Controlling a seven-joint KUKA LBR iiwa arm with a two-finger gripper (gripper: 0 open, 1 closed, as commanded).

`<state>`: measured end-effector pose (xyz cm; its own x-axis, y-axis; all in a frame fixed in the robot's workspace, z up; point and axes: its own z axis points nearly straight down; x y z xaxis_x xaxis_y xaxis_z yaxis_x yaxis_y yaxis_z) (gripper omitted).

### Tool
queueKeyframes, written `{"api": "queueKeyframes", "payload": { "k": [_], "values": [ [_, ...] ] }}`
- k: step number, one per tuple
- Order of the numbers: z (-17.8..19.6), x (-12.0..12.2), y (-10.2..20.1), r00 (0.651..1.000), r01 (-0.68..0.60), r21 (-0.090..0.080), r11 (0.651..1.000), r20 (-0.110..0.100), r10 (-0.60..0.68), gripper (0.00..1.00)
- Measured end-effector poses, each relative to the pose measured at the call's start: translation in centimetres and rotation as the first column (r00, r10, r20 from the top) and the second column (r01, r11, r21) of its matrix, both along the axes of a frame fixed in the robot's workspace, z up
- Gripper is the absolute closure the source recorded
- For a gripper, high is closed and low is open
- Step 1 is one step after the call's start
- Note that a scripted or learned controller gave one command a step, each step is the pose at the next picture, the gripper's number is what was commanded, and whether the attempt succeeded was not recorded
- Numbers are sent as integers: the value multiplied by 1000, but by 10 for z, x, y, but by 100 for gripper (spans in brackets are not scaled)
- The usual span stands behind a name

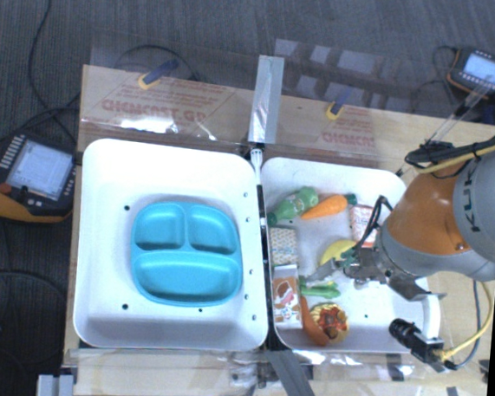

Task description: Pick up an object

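While carrot (327, 207) lies aslant, tip up-right, green end left

A sky-blue three-compartment plastic plate (188, 252) sits in the plain white left bin (110, 180). The white right bin (373, 337) holds an orange carrot (326, 207), a green vegetable (292, 205), a yellow piece (338, 249) (banana-coloured) and a red-and-orange speckled item (327, 322).

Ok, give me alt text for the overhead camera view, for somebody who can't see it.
A grey and orange robot arm reaches from the right into the right white bin, its gripper low among toy foods: a carrot, a banana. The left white bin holds a blue divided plate.
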<state>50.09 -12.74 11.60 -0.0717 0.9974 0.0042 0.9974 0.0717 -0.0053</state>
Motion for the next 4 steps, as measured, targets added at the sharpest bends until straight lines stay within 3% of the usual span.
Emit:
{"api": "queueKeyframes", "payload": {
  "k": [1, 2, 3, 4],
  "values": [
    [-27, 39, -13, 997, 72, -1, 997, 11, -72, 0],
    [-18, 40, -13, 997, 72, 1, 997, 15, -72, 100],
    [75, 69, 11, 997, 76, -6, 997, 3, -76, 100],
    [85, 121, -9, 997, -78, -10, 997, 3, 78, 100]
  ]
}}
